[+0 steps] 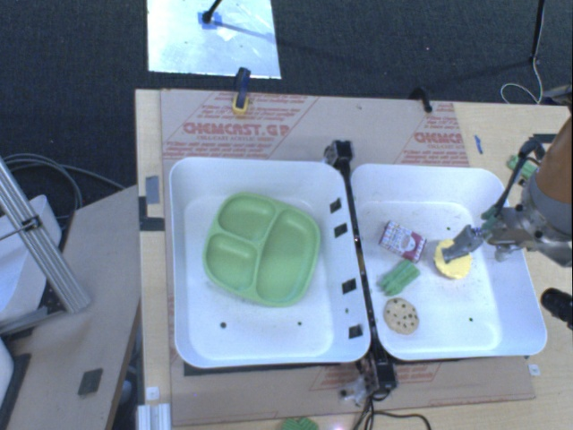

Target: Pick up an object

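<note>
In the right bin lie a red-and-white packet, a green ridged piece, a round chocolate-chip cookie and a yellow round object. My gripper reaches in from the right and sits right at the yellow object's upper edge, partly covering it. Whether it touches the yellow object is unclear. The packet lies to the gripper's left, the green piece and cookie below and to the left.
The left bin holds a light green divided plate. A black divider with clips runs between the bins. The arm's wrist hangs over the right bin's right rim.
</note>
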